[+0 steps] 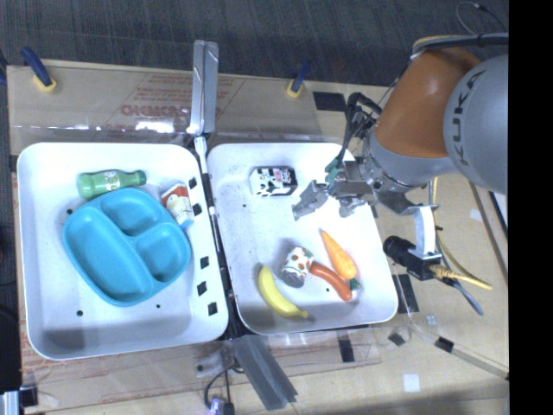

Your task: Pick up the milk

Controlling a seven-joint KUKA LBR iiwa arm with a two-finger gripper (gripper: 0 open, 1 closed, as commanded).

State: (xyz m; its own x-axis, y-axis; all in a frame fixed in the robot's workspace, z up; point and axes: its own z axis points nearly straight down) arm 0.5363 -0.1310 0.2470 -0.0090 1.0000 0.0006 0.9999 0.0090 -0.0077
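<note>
Camera view: looks down at a slant on the bench (pixel 484 318) and its two bins.
Arm (pixel 449 119): reaches in from the bench's right edge, its wrist over the right bin's far right part.
Left bin (pixel 43 318): holds a blue divided plate (pixel 125 245), a green bottle (pixel 111 181) toward the far edge, and a small red and white carton (pixel 178 204) against the plate's right side.
Right bin (pixel 242 232): holds the milk, a banana (pixel 276 293), a carrot (pixel 339 253), a red pepper (pixel 333 281) and a small patterned object (pixel 296 266), all clustered toward the near edge except the milk.
Milk (pixel 273 181): a small carton with a black and white cow pattern, lying flat near the right bin's far edge, clear of the other items.
Handling: probably light and fairly stiff, though thin walls could dent. Its smooth printed skin may slip. Gripping across the narrower sides looks best.
End effector (pixel 333 195): fingers spread apart, holding nothing, hovering just right of the milk and not touching it.
</note>
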